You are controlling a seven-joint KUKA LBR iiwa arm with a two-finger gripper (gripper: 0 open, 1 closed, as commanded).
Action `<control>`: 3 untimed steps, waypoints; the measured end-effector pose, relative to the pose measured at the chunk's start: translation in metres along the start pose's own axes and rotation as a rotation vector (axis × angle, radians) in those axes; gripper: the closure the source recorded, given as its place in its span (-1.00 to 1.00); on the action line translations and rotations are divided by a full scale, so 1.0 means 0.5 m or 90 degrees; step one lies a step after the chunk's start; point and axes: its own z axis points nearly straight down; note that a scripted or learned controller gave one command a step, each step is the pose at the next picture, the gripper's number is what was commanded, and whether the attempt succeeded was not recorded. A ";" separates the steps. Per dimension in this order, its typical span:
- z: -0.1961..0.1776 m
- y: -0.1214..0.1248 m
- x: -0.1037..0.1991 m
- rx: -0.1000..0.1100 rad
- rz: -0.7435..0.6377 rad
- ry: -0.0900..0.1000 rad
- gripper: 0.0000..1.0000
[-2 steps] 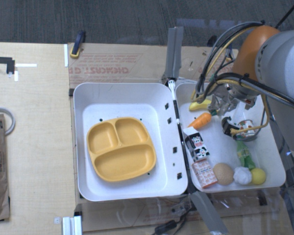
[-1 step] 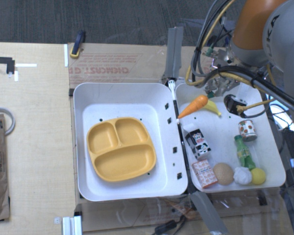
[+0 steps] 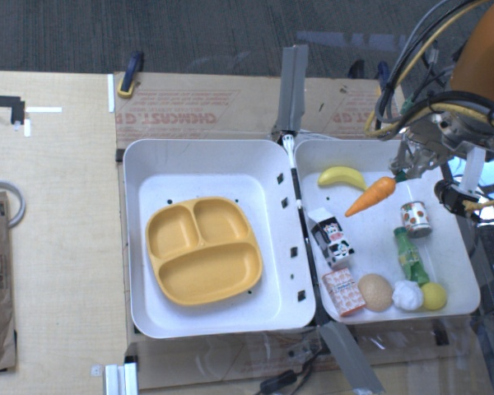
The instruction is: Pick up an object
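The right bin (image 3: 457,220) holds several small items. An orange carrot (image 3: 369,197) lies tilted near the back, its thick end up to the right. Just left of it is a yellow banana (image 3: 342,176). My gripper (image 3: 408,164) hangs at the bin's back right, right at the carrot's thick end; the wrist and cables hide how it meets the carrot. A small printed can (image 3: 414,218) stands below the gripper. A green bottle (image 3: 409,255), a cow-print carton (image 3: 331,239), a pink carton (image 3: 343,292), a tan egg (image 3: 376,291), a white bulb (image 3: 407,296) and a lemon (image 3: 434,296) lie toward the front.
The left bin (image 3: 140,220) holds a yellow divided plate (image 3: 204,249). A grey divider post (image 3: 293,89) rises behind the seam between the bins. Dark cables (image 3: 420,48) loop above the right bin's back corner.
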 end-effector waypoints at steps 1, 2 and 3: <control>0.042 0.060 0.097 -0.001 -0.120 0.000 1.00; 0.050 -0.008 0.088 0.000 -0.218 0.000 1.00; 0.088 -0.088 -0.019 0.000 -0.213 0.000 1.00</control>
